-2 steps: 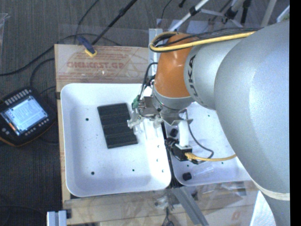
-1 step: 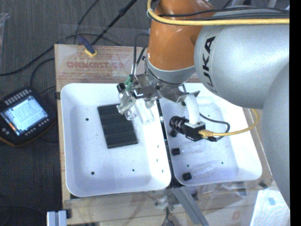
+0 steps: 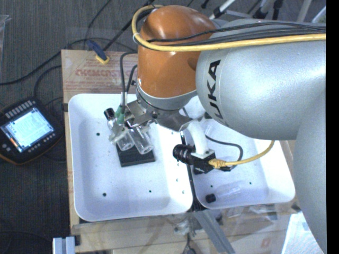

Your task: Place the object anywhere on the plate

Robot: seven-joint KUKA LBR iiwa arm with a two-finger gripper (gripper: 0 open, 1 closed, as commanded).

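One tool [image 3: 131, 140], fingers parted, over black plate [image 3: 136, 155] mid left bin [image 3: 90, 194]

We see a grey arm [image 3: 265, 78] with black KUKA lettering [image 3: 212, 91], an orange band [image 3: 169, 52], and a yellow cable [image 3: 228, 36] across it.

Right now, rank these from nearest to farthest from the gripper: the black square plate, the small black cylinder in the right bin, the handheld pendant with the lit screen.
1. Black square plate, directly beneath the gripper, left bin.
2. Small black cylinder, right bin's near edge.
3. Handheld pendant, on the floor, far left.
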